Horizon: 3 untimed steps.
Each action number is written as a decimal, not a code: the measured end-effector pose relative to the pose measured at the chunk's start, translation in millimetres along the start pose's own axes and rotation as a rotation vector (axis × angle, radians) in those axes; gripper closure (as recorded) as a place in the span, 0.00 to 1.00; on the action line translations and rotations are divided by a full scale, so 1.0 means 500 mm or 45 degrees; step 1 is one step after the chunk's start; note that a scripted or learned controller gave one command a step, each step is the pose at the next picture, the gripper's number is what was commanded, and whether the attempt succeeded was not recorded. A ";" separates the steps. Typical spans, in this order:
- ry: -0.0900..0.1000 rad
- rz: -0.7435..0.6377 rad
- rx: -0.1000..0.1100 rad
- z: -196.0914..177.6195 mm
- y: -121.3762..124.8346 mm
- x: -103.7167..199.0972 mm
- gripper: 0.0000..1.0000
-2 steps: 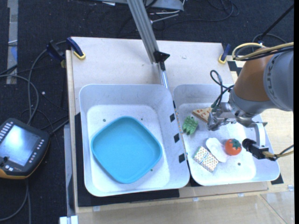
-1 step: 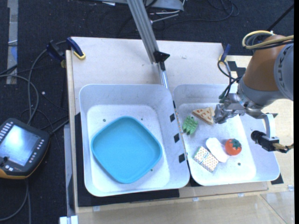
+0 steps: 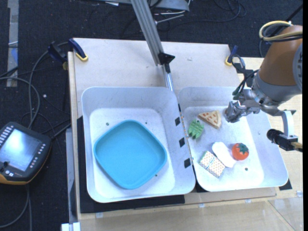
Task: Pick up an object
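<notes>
My fingers (image 3: 232,113) hang low over the back of the right bin (image 3: 269,174), just right of a wedge-shaped toy slice of pizza (image 3: 210,118); from this high slanted angle I cannot tell whether they stand open or closed, and nothing shows between them. My grey arm (image 3: 281,69), orange-banded above the wrist, reaches in from the right side of the table (image 3: 125,64).

In the same bin, left of the pizza slice, a small green toy (image 3: 195,128) lies close to the wall the two bins share. Nearer the front, a red tomato-like ball with a green top (image 3: 240,151) sits just beside a white oblong piece (image 3: 223,154), which touches a small checkered packet (image 3: 212,163) at its front left.

The left bin (image 3: 96,102) holds a shallow blue tray (image 3: 130,153), lying flat and well apart from my wrist.

A slanted metal pole (image 3: 148,25) crosses the back of the table, yellow-tipped clamps (image 3: 78,52) grip its rear corners, and a handheld control pendant (image 3: 20,150) lies on the dark floor to the left.
</notes>
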State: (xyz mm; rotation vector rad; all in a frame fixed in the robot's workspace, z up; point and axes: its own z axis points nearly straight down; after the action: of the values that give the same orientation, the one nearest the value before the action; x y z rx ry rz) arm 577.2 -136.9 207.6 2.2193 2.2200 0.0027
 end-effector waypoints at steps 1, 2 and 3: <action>0.000 0.000 0.001 -0.055 0.001 0.000 1.00; 0.002 -0.005 0.003 -0.072 -0.021 0.113 1.00; 0.002 -0.006 0.004 -0.082 -0.040 0.229 1.00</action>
State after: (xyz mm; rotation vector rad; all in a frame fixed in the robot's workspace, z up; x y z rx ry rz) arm 557.1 -22.3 248.7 2.2167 2.2276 0.0014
